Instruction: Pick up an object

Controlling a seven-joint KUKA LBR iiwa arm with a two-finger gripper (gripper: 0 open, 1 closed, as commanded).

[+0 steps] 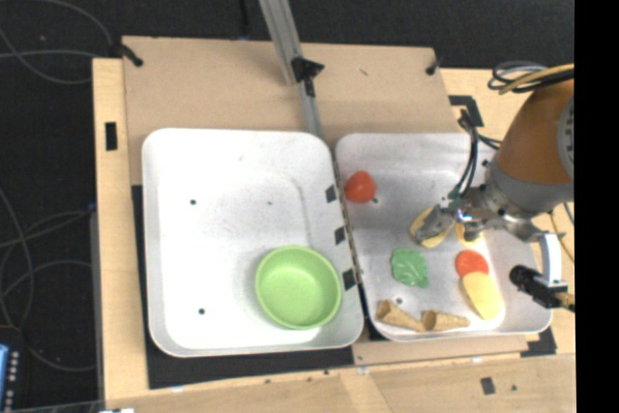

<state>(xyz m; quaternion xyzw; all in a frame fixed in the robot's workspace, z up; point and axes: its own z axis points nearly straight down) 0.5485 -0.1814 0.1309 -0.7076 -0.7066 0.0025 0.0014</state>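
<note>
Gripper [447,225] of the grey-and-orange arm reaches in from the right edge of the frame, low over the right bin [406,150]; whether it is apart or together cannot be told, and a yellowish object [427,227] sits right at its tip. Below lie a green piece [409,267], a yellow-and-red toy [478,285] and two tan cones [418,316]. A red ball [360,187] rests at centre frame. Lower left, a green bowl [298,286] occupies the left bin [222,169].
</note>
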